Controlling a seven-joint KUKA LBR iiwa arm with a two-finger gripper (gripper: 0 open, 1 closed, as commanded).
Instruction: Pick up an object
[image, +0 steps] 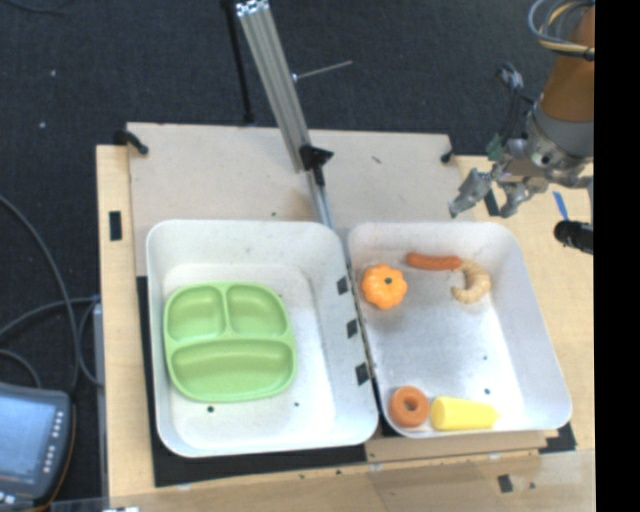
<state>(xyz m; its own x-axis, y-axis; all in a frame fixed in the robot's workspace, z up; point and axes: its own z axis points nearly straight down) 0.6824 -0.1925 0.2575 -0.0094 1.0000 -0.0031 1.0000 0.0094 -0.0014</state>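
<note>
- Pumpkin, my likely target, sits in right bin near its left wall, untouched.
- Sausage and pastry lie just beside it.
- My pincer hovers released above the bin's far rim: approach step; next, descend over one item.

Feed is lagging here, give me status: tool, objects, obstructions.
Tool open, holding nothing, above right bin's far rim. Nearest: croissant, sausage. No obstruction between.

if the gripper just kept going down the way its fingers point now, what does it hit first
Likely the far rim of the right bin, or bench just outside it. The gripper hangs near that far right corner, open; depth is unclear from this slanted view.
</note>
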